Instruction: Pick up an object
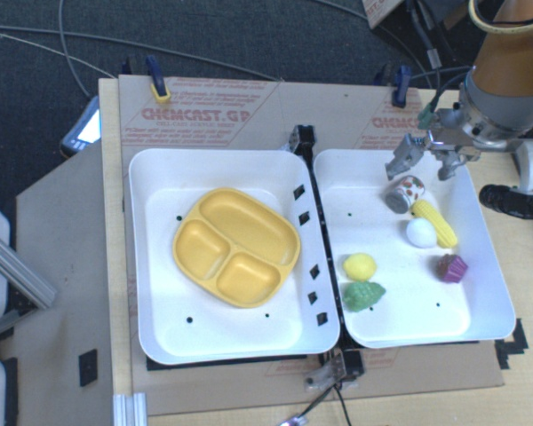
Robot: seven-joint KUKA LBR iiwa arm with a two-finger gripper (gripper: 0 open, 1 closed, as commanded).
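Gripper (424, 156) upper right with fingers spread, grasping nothing, above a grey cup (403, 193), corn cob (434, 222) and white egg (420, 232) crowded just below, yellow tray (236, 247) left.

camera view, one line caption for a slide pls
Tool open above the right bin of small toy foods; yellow divided plate in left bin.

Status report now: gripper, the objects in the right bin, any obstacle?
Gripper open, holding nothing, above right bin far side. Grey cup just below it; corn cob and white ball touching beside. No obstacle seen.
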